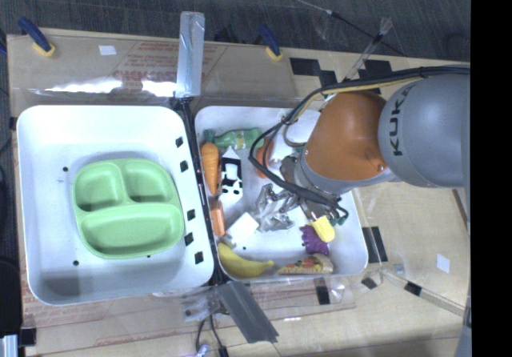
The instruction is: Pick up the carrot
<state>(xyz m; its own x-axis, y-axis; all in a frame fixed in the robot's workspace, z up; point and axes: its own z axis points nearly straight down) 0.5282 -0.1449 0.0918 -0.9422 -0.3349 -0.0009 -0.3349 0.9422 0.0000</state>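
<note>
The carrot [210, 167] is orange and lies lengthwise along the left wall of the right bin [352, 255], its tip pointing toward the front. My gripper [276, 208] hangs over the middle of that bin, to the right of the carrot and a little nearer the front, apart from it. The orange band and grey arm [352, 143] cover the bin's right half. Nothing shows in the gripper's grasp.
A second small orange piece [218, 220] lies just in front of the carrot. A banana [244, 264], a purple toy [314, 240], a yellow piece [322, 228], a green item [236, 139] and a black-and-white box [232, 179] crowd the right bin. The left bin [36, 187] holds a green divided plate [128, 207].
</note>
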